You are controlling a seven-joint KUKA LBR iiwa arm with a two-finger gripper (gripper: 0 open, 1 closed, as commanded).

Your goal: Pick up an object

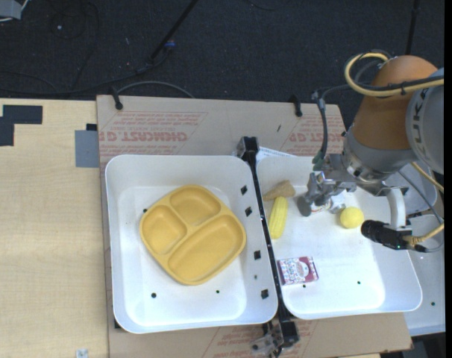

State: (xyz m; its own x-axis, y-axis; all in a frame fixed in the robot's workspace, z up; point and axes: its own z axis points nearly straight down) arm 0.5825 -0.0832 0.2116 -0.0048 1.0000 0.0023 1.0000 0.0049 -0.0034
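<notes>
A yellow three-section plate (193, 233) is seen in the left bin (125, 289). Right of the plate, in the right bin (405, 293), lie a pale-yellow corn cob (278, 217), a small red-and-white packet (297, 270) and a round yellow ball (351, 217). The gripper (314, 200) hangs between cob and ball; its opening cannot be told.

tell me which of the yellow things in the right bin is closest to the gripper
The small yellow ball, just right of the gripper. The corn cob lies farther off, against the divider on the bin's left side.
</notes>
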